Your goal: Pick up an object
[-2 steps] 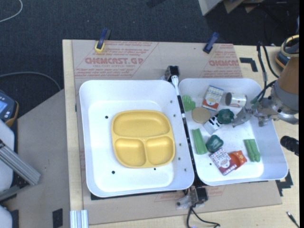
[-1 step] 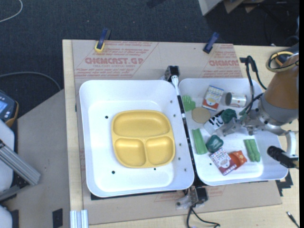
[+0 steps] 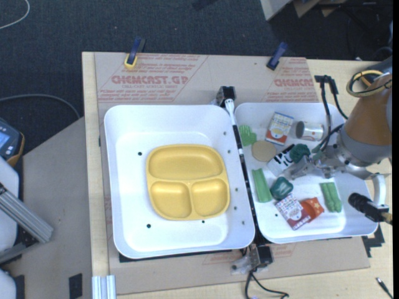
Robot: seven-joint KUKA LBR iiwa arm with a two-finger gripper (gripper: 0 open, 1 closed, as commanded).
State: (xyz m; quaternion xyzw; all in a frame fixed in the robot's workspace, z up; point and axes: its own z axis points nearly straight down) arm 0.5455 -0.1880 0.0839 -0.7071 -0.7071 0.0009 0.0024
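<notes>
The left white bin (image 3: 118, 167) holds a yellow three-compartment tray (image 3: 187, 180). The right white bin (image 3: 265, 226) holds green pieces, a tan disc (image 3: 264, 151), a small carton (image 3: 280, 127), a metal cylinder (image 3: 308, 130) and a red packet (image 3: 298, 209). The brown sheet on the table (image 3: 100, 229) reads "CHEMCAST". At centre right, the end effector (image 3: 298, 166) sits low among dark green items; its opening cannot be told.

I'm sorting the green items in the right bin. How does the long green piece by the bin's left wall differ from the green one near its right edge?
The long green piece is slimmer, plainer and lies beside the divider. The right green piece is shorter, chunkier and lies under the arm. Both are green, lying flat, pointing roughly the same way.
</notes>
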